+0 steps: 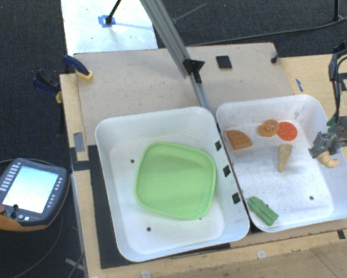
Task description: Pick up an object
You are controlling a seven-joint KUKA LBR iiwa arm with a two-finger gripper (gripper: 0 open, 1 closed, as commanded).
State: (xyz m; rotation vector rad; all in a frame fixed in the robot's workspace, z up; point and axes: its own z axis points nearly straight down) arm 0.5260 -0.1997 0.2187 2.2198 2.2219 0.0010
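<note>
Gripper (pixel 324 148) at the right bin's (pixel 331 211) right edge, just above a tan piece (pixel 330 161).
Whether it grips the piece, I cannot tell. Left bin (pixel 118 172) holds a green plate (pixel 175 180); right bin also holds a cone (pixel 284 156), a green block (pixel 262 210) and an orange slice (pixel 239 139).

The two bins (pixel 159 121) are white. A big light green plate (pixel 175 180) is in the left one. In the right bin there is an orange-brown wedge (pixel 238 139), a round orange-brown piece (pixel 269 128), a bright red-orange disc (pixel 287 131), a tan cone (pixel 284 156), a dark green block (pixel 262 210) and a pale yellow piece (pixel 330 161). The gripper (pixel 321 149) is grey. The bench (pixel 136 83) is beige, with a blue and yellow clamp (pixel 77 68).
</note>
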